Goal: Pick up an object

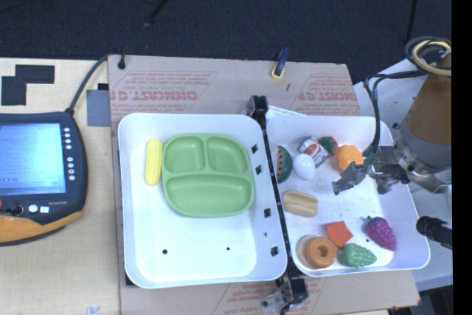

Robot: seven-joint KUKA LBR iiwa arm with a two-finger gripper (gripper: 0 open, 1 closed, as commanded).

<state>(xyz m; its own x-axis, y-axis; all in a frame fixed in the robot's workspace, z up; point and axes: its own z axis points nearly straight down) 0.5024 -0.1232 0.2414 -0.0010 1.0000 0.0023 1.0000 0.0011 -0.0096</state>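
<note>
The claw hangs over the right bin, its dark fingers spread apart with nothing between them. The nearest pick, the orange fruit, lies just beyond the claw toward the bin's far edge, almost touching. The wrist is cut off at the right; finger depth is hard to judge.

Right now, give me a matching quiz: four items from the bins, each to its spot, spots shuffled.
Items:
1. yellow toy corn cob
2. green three-compartment plastic plate
3. purple toy grape bunch
4. brown ring doughnut

Spots:
A. right bin, near its right wall
B. left bin, centre
C. right bin, front left corner
D. left bin, just left of the plate

Pairs: 1-D, 2-B, 3-A, 4-C
</note>
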